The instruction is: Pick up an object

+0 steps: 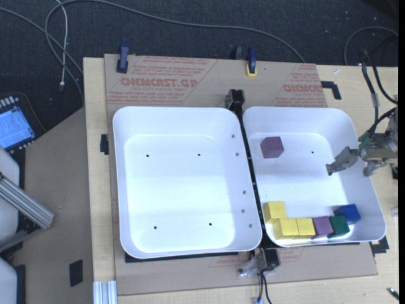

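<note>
Several blocks line the right bin's (pixel 354 126) near wall, while a purple cube (pixel 272 147) sits alone mid-bin. The gripper (pixel 338 161) hovers spread and empty at the right; that lone cube looks easiest, approached squarely from above.

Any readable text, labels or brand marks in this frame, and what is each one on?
"CHEMCAST GP", roughly as it reads, red and blurred: on the brown board behind the left bin.
Same red print, partly cut off, behind the right bin: too blurred to read.
Blue screen at the left edge: text too small to read.
</note>
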